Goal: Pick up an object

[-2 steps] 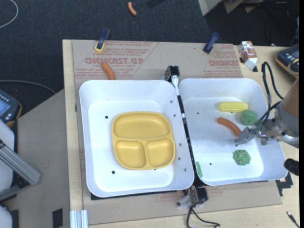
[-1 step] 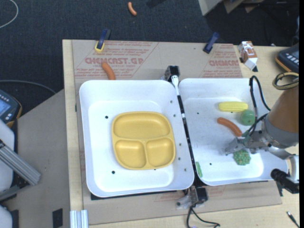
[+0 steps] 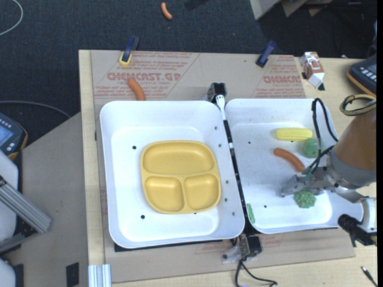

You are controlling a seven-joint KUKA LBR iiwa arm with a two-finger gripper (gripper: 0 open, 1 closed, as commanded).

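Observation:
The right bin (image 3: 263, 214) holds a yellow corn cob (image 3: 293, 134), an orange-red sausage (image 3: 289, 158), a pale green ball (image 3: 310, 147) and a green broccoli floret (image 3: 305, 199). My gripper (image 3: 301, 186) reaches in from the right and sits low in this bin, just above the broccoli and right beside the sausage's lower end. Its grey fingers (image 3: 291, 188) point left and down toward the bin floor. Nothing is visibly held between them. The arm's orange band (image 3: 362, 145) rises at the right edge.
The left bin (image 3: 119, 178) carries a yellow three-compartment plate (image 3: 179, 175). A second sausage (image 3: 137, 89) lies on the cardboard behind the left bin. Clamps (image 3: 127, 51) and a small box (image 3: 312, 68) sit along the back of the bench. A black cable (image 3: 320, 115) loops over the right bin.

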